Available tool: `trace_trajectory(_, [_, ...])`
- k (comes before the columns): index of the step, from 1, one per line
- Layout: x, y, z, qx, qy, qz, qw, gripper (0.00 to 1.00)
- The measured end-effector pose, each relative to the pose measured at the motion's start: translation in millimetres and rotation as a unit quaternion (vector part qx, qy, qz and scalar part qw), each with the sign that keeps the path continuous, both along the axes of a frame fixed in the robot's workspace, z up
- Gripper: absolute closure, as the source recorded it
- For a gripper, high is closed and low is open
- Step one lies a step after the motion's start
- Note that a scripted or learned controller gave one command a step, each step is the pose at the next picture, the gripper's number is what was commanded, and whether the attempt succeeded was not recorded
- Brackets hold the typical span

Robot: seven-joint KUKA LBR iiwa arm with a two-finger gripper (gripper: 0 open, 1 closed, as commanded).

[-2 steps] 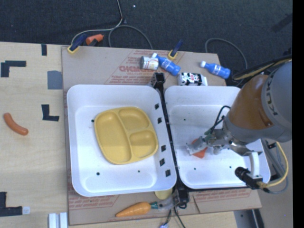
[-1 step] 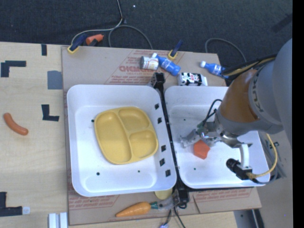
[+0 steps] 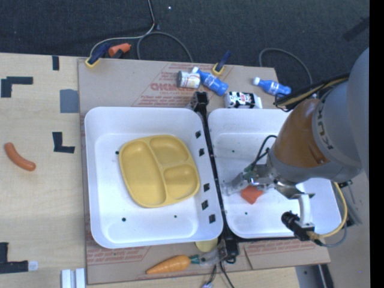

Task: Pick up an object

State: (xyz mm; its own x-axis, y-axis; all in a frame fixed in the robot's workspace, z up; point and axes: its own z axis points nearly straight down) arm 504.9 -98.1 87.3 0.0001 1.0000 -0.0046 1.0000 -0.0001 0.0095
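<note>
A small orange-red block lies on the floor of the right white bin, near its middle. My gripper hangs low over the bin and sits right at the block's upper left edge, touching or almost touching it. The grey arm with its orange band reaches in from the right and hides the right part of that bin. Whether the block is between the jaws cannot be made out from above.
A yellow divided plate lies in the left bin. A toy carrot rests on the bench in front of the bins. Small bottles and a clamp sit behind them, and a toy sausage lies far left.
</note>
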Motion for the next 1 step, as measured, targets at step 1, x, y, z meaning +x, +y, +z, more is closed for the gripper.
trace_trajectory(1, [0.7,-1.4,10.0,-0.0006,0.0,0.0,1.0,1.0])
